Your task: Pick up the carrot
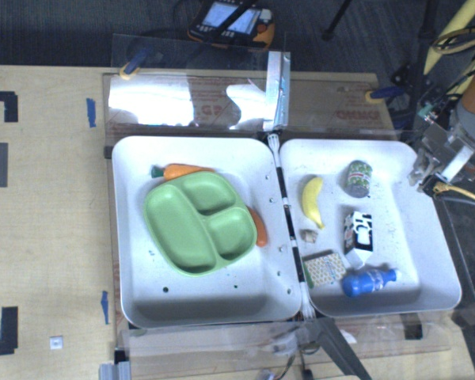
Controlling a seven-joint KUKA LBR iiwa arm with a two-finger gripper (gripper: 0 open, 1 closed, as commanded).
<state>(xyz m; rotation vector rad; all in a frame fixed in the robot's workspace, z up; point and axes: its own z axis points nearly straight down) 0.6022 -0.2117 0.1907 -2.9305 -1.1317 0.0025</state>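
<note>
The left bin (pixel 134 291) holds a green divided plate (pixel 199 222) that lies tilted across its middle. The carrot (pixel 191 170) sits at the plate's far edge, just touching or tucked under the rim, with a dark green tip at its left end. A second orange piece (pixel 259 227) pokes out from under the plate's right side; whether it belongs to the same carrot cannot be told. The right bin (pixel 427 283) holds a banana (pixel 312 201) near the divider, a small round greenish thing (pixel 359 177) at the far side, a black-and-white packet (pixel 359 231) in the middle, a patterned flat packet (pixel 325 268) toward the near left, and a blue bottle (pixel 367 280) lying on its side just beside that packet. A tiny brownish bit (pixel 309 234) lies below the banana. The gripper (pixel 439 163) hangs at the right bin's far right corner, over the rim, well apart from the carrot; how wide it stands cannot be told. The arm comes in from the right, with a grey wrist and a cable trailing. The bins rest on a pale wooden bench (pixel 47 236) with blue tape marks and black squares on its left part. A clear sheet (pixel 190 93) stands behind the bins, glaring. Beyond it lies dark carpet with a handheld controller (pixel 229 20) and tripod legs.
</note>
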